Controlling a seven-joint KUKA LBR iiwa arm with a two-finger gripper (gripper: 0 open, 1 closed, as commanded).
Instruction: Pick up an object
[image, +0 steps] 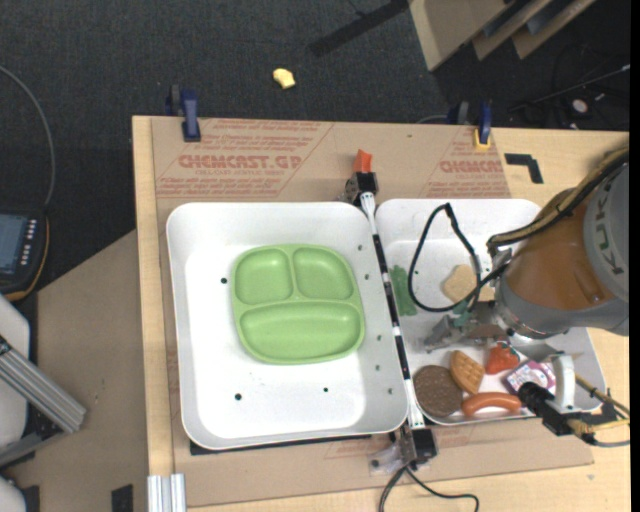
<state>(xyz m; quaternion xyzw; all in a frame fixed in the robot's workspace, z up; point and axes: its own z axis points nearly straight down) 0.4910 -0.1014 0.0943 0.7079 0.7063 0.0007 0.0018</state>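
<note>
Reaching: the claw (462, 322) is low in the right bin (520, 212), over the toy food.
Claw state: I cannot tell.
Next: close on one piece, maybe the cracker (466, 372).

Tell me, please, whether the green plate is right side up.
Right side up: the plate lies flat in the left bin with its three hollows facing upward.

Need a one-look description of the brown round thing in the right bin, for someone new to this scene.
Start at the right bin, the one the arm reaches into, and go to its near left corner. The flat brown disc lies there, beside the ridged tan cracker and the orange-red sausage. It is the only dark, round piece in the pile.
</note>
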